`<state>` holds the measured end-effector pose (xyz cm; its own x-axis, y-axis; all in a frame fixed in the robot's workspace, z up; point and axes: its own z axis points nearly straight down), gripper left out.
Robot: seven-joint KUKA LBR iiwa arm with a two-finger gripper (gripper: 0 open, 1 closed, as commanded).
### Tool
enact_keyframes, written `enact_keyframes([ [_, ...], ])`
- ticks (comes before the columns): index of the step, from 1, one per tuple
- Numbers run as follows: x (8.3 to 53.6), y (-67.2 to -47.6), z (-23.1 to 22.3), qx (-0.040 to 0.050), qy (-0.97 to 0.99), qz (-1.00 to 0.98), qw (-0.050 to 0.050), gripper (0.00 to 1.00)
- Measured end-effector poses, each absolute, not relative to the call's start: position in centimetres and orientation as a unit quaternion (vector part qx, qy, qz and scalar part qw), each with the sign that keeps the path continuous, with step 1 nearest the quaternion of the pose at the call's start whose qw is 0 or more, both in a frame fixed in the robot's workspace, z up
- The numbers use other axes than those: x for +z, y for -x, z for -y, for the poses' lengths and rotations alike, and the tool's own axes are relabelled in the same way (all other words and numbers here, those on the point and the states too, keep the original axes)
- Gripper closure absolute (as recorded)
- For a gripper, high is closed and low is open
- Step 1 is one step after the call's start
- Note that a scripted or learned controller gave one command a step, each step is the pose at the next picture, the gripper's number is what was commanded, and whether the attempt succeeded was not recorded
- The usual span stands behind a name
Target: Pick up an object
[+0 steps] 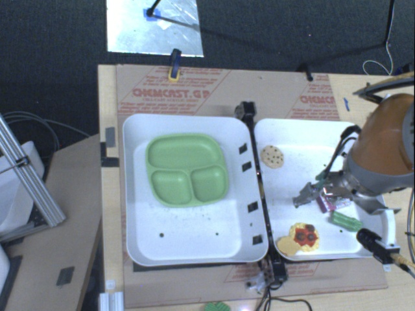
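The hand [303,197] hovers low in the right bin [292,173]; finger state cannot be told. A pizza [305,236] lies near it, a cookie [272,156] farther off.

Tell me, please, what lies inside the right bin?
In the right bin: a cookie, a pizza slice, a green item and a purple item. The arm covers the far corner.

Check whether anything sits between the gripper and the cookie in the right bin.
Nothing visible does. The gripper hangs over the middle of the right bin, and the cookie lies up and to its left near the divider. Only bare white floor lies between them. The pizza slice and green piece lie off that line.
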<state>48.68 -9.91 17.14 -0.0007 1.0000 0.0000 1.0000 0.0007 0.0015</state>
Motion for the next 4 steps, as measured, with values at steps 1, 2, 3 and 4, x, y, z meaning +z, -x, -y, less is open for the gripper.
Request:
enact_keyframes([
  [1,15.3,-48.6,16.5,-0.0009,-0.709,-0.705,0.001,0.00],
  [2,8.5,-52.2,15.8,-0.0002,-0.706,-0.708,0.006,0.00],
  [3,10.3,-52.6,16.0,0.0031,-0.706,-0.708,0.013,1.00],
  [4,9.0,-55.1,14.5,0.0019,-0.706,-0.708,0.008,1.00],
])
